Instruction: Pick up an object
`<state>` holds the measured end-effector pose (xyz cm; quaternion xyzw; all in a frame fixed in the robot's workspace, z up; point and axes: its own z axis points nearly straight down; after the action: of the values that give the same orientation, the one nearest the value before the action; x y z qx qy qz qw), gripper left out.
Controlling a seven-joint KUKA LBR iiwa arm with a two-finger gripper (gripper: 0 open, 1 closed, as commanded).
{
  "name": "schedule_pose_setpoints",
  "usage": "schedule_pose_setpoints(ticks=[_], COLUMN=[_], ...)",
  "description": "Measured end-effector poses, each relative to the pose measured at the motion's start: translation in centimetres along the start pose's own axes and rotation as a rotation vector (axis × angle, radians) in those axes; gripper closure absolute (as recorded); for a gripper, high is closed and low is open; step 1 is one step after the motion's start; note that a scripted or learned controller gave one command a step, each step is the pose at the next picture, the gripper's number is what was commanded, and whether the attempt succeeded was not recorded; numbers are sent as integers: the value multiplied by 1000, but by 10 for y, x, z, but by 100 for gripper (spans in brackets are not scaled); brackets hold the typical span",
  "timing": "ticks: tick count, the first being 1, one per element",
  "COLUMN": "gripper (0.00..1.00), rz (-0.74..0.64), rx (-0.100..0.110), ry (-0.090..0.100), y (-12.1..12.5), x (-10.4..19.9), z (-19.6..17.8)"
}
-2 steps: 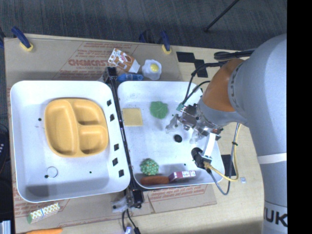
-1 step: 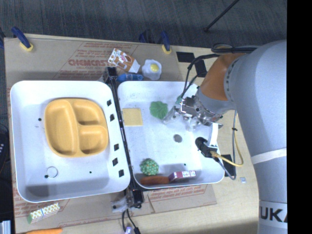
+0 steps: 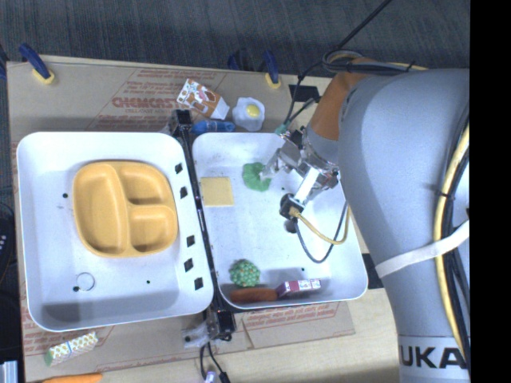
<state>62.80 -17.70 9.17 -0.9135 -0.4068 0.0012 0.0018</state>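
The right bin [image 3: 351,270] holds a green leafy piece [image 3: 256,176] near its back, a flat yellow square [image 3: 217,191] to the left of that, and a green knobbly ball [image 3: 245,273] near the front. Along the front wall lie a brown sausage [image 3: 253,295] and a small red and white box [image 3: 302,286]. My gripper [image 3: 275,163] reaches in from the right, low over the back of this bin. Its tip sits right beside the green leafy piece, at that piece's right edge. The wrist and its cable hide the tip.
A yellow divided tray [image 3: 126,207] lies in the left bin [image 3: 48,294]. Behind the bins sit a snack packet [image 3: 196,96], a blue item [image 3: 212,126] and a white and yellow egg-like piece [image 3: 249,112]. The grey arm [image 3: 407,206] covers the right bin's right side.
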Motion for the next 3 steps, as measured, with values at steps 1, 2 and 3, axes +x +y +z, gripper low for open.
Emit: schedule_pose_setpoints(ticks=[1,2,3], gripper=[0,0,0], rz=[390,347,-110], rx=[4,0,2], ry=[-1,1,0], y=[-80,-149,-158], x=[-36,-61,-52], z=[1,-6,1])
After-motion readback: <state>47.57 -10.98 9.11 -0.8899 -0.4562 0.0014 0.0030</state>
